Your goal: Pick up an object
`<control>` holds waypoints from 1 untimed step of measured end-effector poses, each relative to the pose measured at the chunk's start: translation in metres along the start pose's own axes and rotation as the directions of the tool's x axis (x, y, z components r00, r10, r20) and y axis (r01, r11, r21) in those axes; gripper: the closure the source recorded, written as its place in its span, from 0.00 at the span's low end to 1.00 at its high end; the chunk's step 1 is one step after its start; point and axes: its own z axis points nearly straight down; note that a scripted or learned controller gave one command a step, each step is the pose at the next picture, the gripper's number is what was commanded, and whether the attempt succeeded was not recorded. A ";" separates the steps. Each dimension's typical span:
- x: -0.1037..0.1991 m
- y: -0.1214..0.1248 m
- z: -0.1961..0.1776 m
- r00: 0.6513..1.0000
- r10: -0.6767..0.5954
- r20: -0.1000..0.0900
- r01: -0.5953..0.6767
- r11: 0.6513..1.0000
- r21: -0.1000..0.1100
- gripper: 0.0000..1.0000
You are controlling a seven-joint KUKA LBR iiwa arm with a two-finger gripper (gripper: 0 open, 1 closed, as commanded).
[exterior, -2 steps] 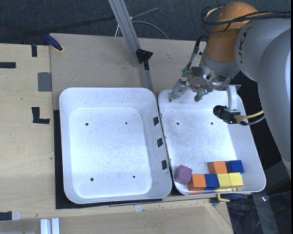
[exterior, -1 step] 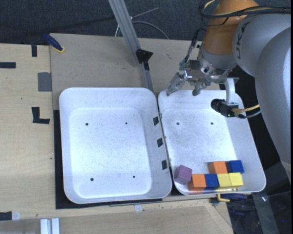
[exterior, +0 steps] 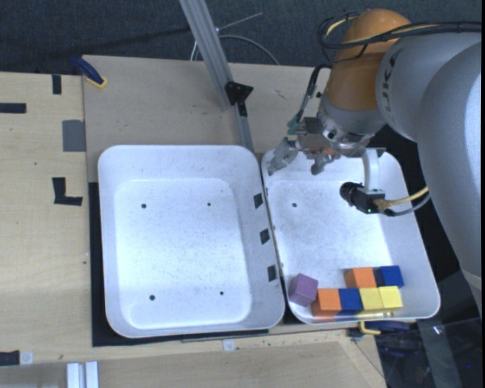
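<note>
Several small blocks lie in a cluster at the near edge of the right bin (exterior: 404, 217): a purple block (exterior: 305, 288), an orange block (exterior: 329, 299), a blue block (exterior: 350, 298), two yellow blocks (exterior: 381, 297), and behind them a second orange block (exterior: 360, 278) and a second blue block (exterior: 390, 276). My gripper (exterior: 299, 162) hangs over the far left corner of the right bin, well away from the blocks. Its fingers (exterior: 279, 158) stand spread open with nothing between them.
The left bin (exterior: 113, 217) sits beside the right one, their rims touching. A slanted metal pole (exterior: 214, 51) crosses the bench behind the bins. A black cable connector (exterior: 364, 198) hangs from the arm over the right bin.
</note>
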 end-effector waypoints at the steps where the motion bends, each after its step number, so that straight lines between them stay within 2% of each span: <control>1: 0.035 0.001 -0.001 1.000 -0.004 -0.002 0.004 1.000 -0.002 0.00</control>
